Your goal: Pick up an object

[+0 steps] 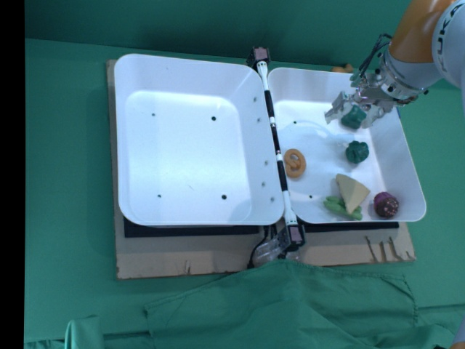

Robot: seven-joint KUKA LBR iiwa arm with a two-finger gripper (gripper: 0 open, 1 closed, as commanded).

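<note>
A: Camera view, layout? Edges first.

B: Two white bins side by side on the worktop (73, 158), green cloth over it. Left bin (131, 122) has bare floor. Right bin (410, 187) carries everything. A black-and-white divider rod (275, 133) runs between them where the rims meet.

A: Room to move?

B: Right bin's left half is mostly open floor; only an orange ring (294, 163) sits there, near the divider. Clutter is at the near right corner: yellow wedge (353, 191) touching a green pod (340, 208), dark red ball (386, 205) just beside, close to the rim.

A: Hand?

B: Hand (357, 112) is over the far right part of the right bin, near its far rim. Fingers spread, a dark green piece (354, 117) sitting between them. Can't tell if they're touching it; detail is too small.

A: Anything else close?

B: Second green piece (357, 151), just nearer the camera, apart from the hand.
</note>
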